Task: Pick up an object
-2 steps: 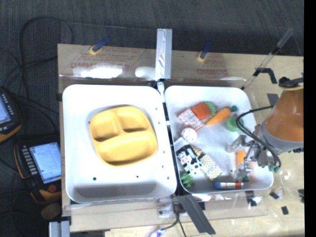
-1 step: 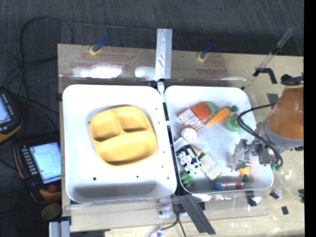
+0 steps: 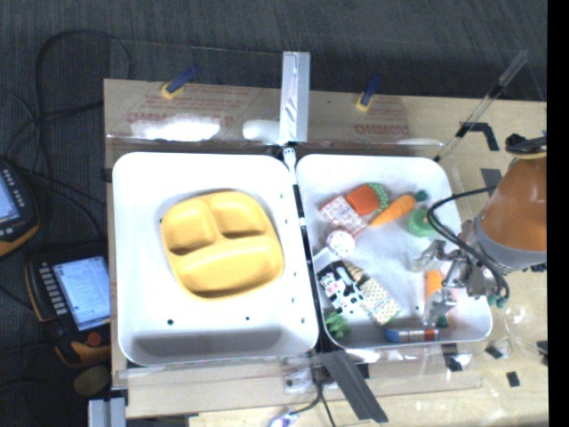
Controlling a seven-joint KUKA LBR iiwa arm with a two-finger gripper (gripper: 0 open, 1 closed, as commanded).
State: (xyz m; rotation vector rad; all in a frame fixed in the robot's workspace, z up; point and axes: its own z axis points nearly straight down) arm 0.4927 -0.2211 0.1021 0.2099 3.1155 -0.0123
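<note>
While the claw (image 3: 444,285) hangs low in the right bin (image 3: 391,169), at its right-hand end, nothing is lifted yet, so the pick looks barely begun. Whether the claw is spread or pressed together I cannot tell; it is small and tangled with cable here.

Nearest candidate: a small orange piece (image 3: 432,283), touching or just beside the claw on its left side. I cannot see it pinched. Judgement: this is the likely target, and closing and lifting are left to do.

Around the claw:
- Just below it, a marker-like stick (image 3: 411,334) lying along the bin's near wall.
- Up and to the left, a toy carrot (image 3: 394,209) with a green piece (image 3: 418,223) at its end.
- Further left, an orange block (image 3: 364,199), a patterned pink card (image 3: 340,212), a small white ball (image 3: 340,242), and a black-and-white patterned box (image 3: 343,290).
- Well apart to the left, in the other bin (image 3: 133,238), a yellow divided tray (image 3: 222,241).

In the way: the bin's right wall sits close behind the claw, and a dark cable (image 3: 444,221) loops just above it. The stick below crowds any downward drift.
</note>
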